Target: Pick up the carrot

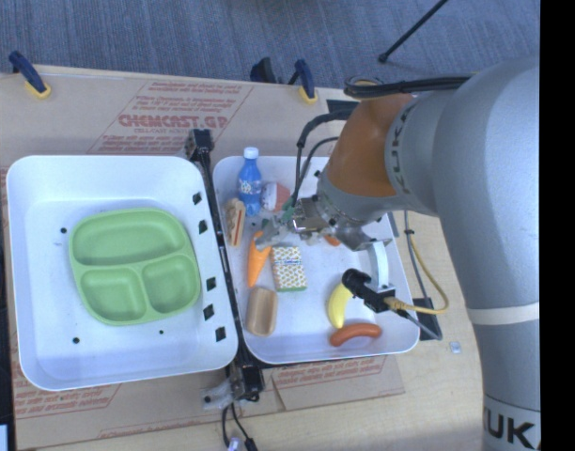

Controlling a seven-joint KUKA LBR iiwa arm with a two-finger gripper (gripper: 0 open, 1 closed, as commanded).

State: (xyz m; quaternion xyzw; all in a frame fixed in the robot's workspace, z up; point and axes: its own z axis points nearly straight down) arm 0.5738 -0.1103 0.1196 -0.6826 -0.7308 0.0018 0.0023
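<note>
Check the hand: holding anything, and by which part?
Cannot tell. The hand sits low over the right bin, just above the carrot; no item visibly between its fingers.

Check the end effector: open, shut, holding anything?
End effector: cannot be told. It sits low in the right bin, just above the carrot; the carrot lies on the bin floor, not visibly gripped.

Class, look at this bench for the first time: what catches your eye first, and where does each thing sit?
The big grey arm with its orange band fills the right side, reaching down over the right bin. Next comes the green tray, alone in the left bin. Then the clutter of toy food in the right bin: an orange carrot near its left wall, a blue bottle at the top, a banana lower right.
</note>
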